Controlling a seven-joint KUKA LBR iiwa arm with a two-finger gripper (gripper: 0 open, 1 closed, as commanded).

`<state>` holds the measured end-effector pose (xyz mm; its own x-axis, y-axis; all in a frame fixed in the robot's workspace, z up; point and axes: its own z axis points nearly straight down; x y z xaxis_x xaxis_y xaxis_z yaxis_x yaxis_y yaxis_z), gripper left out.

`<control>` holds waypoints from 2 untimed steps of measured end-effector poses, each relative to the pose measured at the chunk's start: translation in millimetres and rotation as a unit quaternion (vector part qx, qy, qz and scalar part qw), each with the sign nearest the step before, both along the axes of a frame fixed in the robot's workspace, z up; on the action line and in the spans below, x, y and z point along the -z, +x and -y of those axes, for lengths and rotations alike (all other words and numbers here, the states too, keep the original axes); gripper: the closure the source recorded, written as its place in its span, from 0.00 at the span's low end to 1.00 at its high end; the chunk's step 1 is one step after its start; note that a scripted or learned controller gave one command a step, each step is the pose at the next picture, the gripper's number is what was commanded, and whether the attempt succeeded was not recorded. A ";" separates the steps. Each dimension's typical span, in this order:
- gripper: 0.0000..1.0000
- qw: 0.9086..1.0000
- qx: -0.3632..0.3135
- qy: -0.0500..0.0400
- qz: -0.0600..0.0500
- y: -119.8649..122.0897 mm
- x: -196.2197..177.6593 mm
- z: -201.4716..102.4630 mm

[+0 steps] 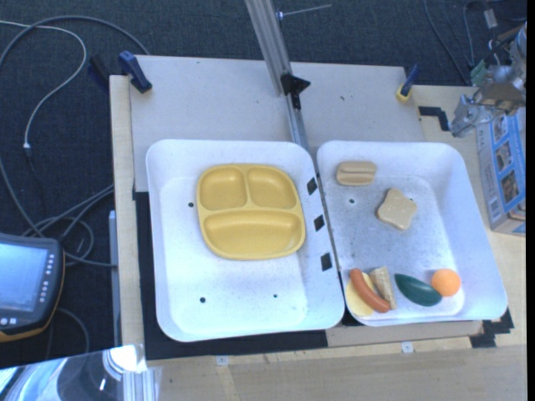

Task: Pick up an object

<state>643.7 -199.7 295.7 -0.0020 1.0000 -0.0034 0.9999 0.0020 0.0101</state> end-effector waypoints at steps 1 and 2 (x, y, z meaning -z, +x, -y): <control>1.00 1.000 -0.001 0.003 -0.005 -4.9 4.0 -44.1; 1.00 1.000 -0.002 0.003 -0.007 -9.1 21.9 -96.0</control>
